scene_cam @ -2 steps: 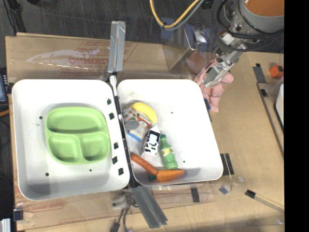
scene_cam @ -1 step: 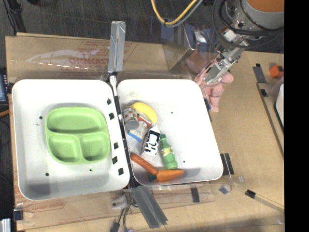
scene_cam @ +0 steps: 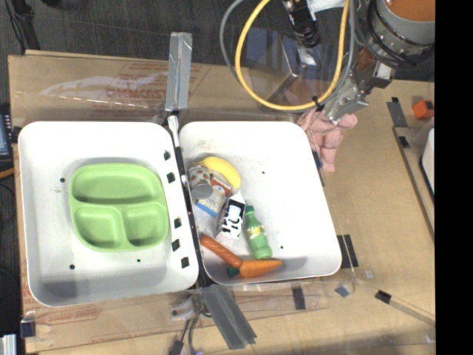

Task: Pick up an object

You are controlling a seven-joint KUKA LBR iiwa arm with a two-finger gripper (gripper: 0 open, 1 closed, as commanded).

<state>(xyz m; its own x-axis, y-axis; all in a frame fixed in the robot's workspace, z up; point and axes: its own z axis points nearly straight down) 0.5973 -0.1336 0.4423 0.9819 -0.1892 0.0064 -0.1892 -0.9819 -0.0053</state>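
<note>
My gripper [scene_cam: 338,114] hangs over the far right corner of the right bin [scene_cam: 295,154], its fingers shut on the top of a pink soft toy [scene_cam: 326,137]. The toy dangles below the fingers, across the bin's right rim. Lower in the same bin lie a yellow fruit [scene_cam: 222,171], a crumpled colourful packet [scene_cam: 206,191], a white and black carton [scene_cam: 233,217], a green bottle [scene_cam: 256,234] and two orange carrots [scene_cam: 220,250] [scene_cam: 256,268], all clustered toward the left and front of the bin.
The left bin [scene_cam: 44,161] holds a green divided tray [scene_cam: 118,205]. A yellow cable loop [scene_cam: 247,72] and the arm's wrist [scene_cam: 399,13] hang above the bench's far right. An orange bit [scene_cam: 421,109] lies on the bench at the right.
</note>
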